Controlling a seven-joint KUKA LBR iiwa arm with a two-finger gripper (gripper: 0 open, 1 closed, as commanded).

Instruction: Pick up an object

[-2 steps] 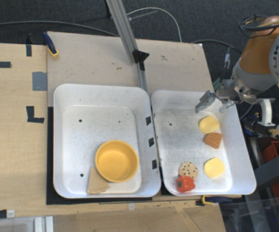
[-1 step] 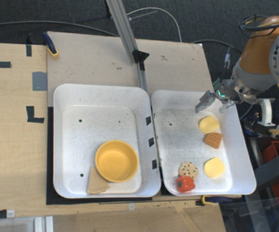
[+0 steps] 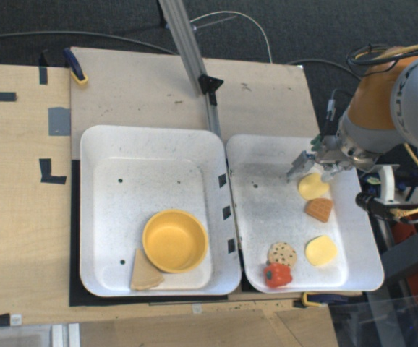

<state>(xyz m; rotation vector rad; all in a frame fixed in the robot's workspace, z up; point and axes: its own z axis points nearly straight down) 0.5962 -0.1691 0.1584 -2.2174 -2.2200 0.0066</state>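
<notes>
Gripper poised over the right bin, fingers spread apart and nothing held.

A pale yellow piece is seen just below the fingertips; 4 more items are spread nearer the bin's front. A yellow bowl is seen in the left bin.

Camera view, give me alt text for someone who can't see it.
A grey arm's gripper hovers over the right bin, just above a pale yellow piece, with an orange chunk, cookie, red toy and yellow disc nearby. The left bin holds a yellow bowl.
</notes>
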